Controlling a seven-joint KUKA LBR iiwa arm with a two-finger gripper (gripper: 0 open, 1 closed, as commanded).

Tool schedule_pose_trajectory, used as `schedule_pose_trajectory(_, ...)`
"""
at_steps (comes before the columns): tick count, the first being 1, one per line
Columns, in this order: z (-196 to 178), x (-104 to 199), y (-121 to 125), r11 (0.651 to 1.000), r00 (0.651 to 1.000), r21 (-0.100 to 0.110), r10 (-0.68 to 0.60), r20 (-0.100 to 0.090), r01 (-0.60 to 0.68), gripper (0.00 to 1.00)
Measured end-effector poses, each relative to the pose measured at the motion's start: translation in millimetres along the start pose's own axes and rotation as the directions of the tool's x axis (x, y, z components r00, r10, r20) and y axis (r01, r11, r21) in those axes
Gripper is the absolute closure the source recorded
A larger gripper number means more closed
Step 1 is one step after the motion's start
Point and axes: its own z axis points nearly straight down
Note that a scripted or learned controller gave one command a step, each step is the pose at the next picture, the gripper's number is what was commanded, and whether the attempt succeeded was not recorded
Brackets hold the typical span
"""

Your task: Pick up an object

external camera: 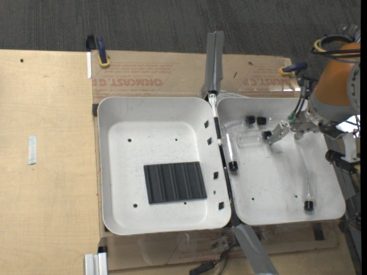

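Camera view, all places given from the grey divider post (pixel 215 62) standing behind the two bins.

Nearest edge: a grey bar (pixel 255 250) lies slantwise below the bins, forward of the post.

Gripper: the gripper (pixel 277 134) is low in the right bin (pixel 321 211), forward and right of the post, reaching in from the arm's orange-banded wrist (pixel 335 82). I cannot tell whether its fingers are apart or together (they are small and blurred here), and nothing is seen clamped between them.

Task's things: small black pieces (pixel 256 120) lie just to the post side of the gripper, near it but apart. A clear tube with a black end (pixel 231 153) lies along the bin's wall nearest the post. A second clear tube with a black cap (pixel 308 195) lies well forward of the gripper, on the far side from the post.

Left bin: the left bin (pixel 114 153), forward and left of the post, holds one dark ribbed slab (pixel 175 182), lying flat.

Bench: wooden board (pixel 46 153) far left of the post.
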Motion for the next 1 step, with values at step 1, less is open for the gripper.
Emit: schedule_pose_trajectory(1, -20.9, 53.1, -3.2, 0.999, 0.999, 0.001, -0.048, -0.001, 0.048, 0.00)
